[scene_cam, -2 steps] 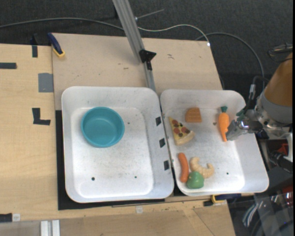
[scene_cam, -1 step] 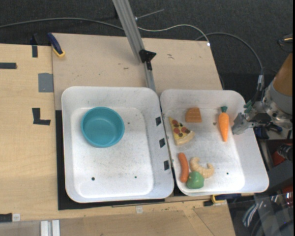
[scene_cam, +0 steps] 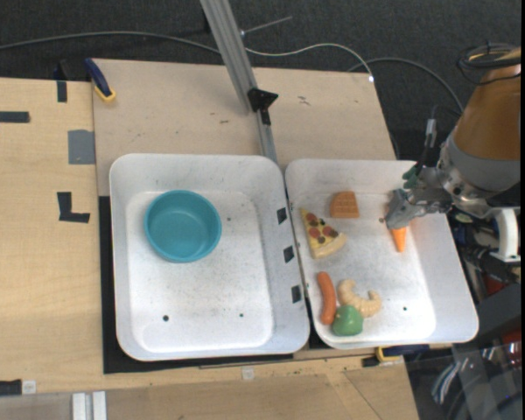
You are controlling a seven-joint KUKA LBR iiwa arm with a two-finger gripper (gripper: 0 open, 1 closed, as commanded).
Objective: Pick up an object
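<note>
Grey hand [scene_cam: 401,215] low at right bin's [scene_cam: 437,309] right edge, over top of small orange carrot-like piece [scene_cam: 399,238]; contact and finger state impossible to tell, tips merged with dark metal. Arm cut off at right. Toward the bin's left edge: brown block [scene_cam: 344,205], pizza wedge [scene_cam: 322,233]; near its front edge: red sausage [scene_cam: 327,295], green round piece [scene_cam: 347,321], pale curled piece [scene_cam: 360,298]. Teal bowl [scene_cam: 183,225] in left bin [scene_cam: 201,318]. Pale wooden surface [scene_cam: 35,261], dark carpet behind.

An orange carrot [scene_cam: 400,237] lies in the right bin [scene_cam: 437,313], pointing toward the bin's near edge.
</note>
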